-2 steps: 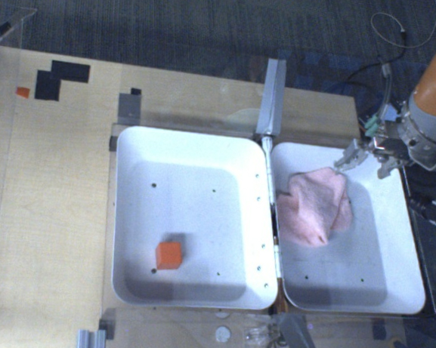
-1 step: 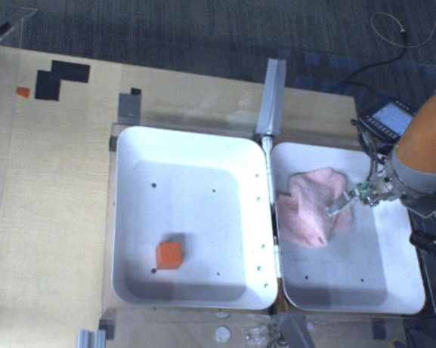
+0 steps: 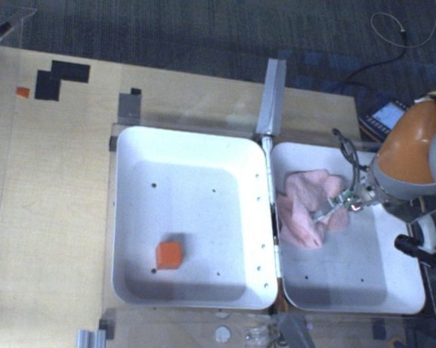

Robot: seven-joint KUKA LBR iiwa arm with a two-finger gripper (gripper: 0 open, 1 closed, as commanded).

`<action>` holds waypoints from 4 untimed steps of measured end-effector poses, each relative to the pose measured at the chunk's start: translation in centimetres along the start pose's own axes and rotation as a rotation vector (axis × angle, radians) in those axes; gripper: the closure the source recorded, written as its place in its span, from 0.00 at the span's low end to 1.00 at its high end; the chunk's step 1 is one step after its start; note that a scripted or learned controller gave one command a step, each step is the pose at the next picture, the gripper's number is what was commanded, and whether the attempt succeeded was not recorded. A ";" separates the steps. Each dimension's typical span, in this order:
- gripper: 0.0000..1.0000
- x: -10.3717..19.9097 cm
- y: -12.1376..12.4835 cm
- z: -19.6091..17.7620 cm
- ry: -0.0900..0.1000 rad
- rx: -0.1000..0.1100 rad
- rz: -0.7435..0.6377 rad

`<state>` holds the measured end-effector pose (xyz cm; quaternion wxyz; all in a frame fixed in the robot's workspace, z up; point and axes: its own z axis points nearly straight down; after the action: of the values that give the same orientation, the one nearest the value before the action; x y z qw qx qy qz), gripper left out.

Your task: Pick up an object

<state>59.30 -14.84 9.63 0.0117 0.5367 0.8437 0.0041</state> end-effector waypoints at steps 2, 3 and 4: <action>0.00 2.6 4.1 0.1 0.002 0.000 -0.047; 0.00 2.7 4.2 0.0 -0.001 -0.002 -0.086; 0.00 3.0 5.7 0.1 0.000 0.002 -0.075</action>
<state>63.16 -9.70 9.60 0.0112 0.5048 0.8631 0.0031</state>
